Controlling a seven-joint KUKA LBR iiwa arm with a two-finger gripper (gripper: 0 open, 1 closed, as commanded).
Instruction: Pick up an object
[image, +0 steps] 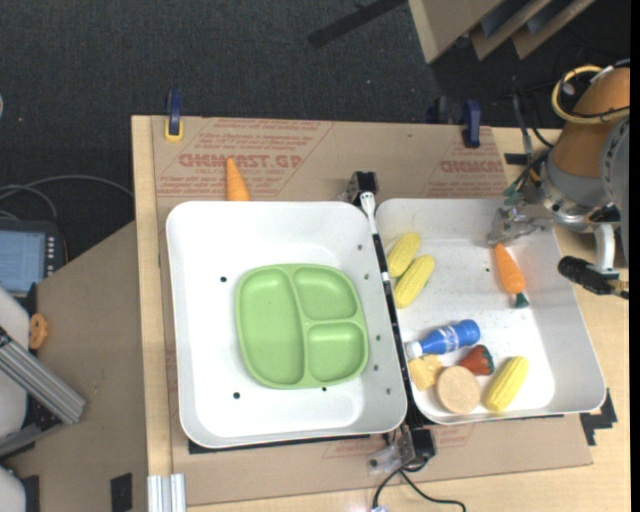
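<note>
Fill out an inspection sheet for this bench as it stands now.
Surface: cardboard sheet under two white bins, left bin and right bin.
Job's things: right bin holds carrot, three corn cobs, blue bottle, round tan piece, red piece.
Clutter: green divided plate in left bin; orange piece on the cardboard.
Grippers: gripper at right bin's far edge, above the carrot; jaws unclear.
Cables: cable at near edge.
Surroundings: dark floor.

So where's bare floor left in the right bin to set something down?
Bare floor runs down the right bin centre, bordered by the corn cobs, carrot and blue bottle. The near edge is crowded: bottle, round cookie, third cob.
</note>
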